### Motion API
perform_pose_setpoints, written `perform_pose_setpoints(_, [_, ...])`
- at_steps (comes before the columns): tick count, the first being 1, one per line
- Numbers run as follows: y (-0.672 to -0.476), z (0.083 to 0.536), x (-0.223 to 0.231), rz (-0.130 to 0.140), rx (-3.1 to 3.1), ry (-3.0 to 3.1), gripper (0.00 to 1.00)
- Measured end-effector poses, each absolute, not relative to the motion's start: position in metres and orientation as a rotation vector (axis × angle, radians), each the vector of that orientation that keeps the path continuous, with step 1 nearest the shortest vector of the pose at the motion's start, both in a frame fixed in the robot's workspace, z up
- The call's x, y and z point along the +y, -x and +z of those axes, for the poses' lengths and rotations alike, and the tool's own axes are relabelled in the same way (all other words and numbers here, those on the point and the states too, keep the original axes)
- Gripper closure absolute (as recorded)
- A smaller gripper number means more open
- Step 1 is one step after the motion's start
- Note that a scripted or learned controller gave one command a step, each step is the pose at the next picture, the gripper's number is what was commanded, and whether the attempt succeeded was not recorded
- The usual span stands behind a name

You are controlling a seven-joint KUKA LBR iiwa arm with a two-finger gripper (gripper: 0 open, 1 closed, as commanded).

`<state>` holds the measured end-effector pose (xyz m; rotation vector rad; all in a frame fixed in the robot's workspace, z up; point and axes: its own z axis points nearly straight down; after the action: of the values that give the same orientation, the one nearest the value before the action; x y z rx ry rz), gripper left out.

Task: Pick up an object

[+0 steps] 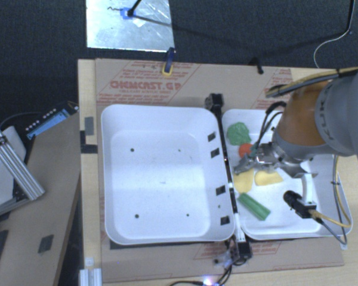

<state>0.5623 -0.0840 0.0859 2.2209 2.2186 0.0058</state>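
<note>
My gripper [256,160] hangs low over the right bin [322,228], coming in from the right. It sits among several small objects. A small red piece [244,149] lies just to its upper left. Beyond that rests a green leafy piece [237,131]. A yellow piece [243,182] lies just below the gripper by the bin's left wall, and a second pale yellow piece [268,177] is beside it. A green stick-shaped piece [254,207] lies nearer the front. The wrist hides whatever is directly under the gripper.
The left bin [116,159] stands beside the right one, and a black divider with clips [222,159] runs between them. Both rest on a cardboard sheet [149,82]. The arm's grey and orange body [322,121] covers the right bin's far right part.
</note>
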Motion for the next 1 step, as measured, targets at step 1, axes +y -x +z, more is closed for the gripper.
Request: perform_pose_setpoints(1, [-0.5653,0.0965,-0.0839,0.008,2.22,-2.216,1.0])
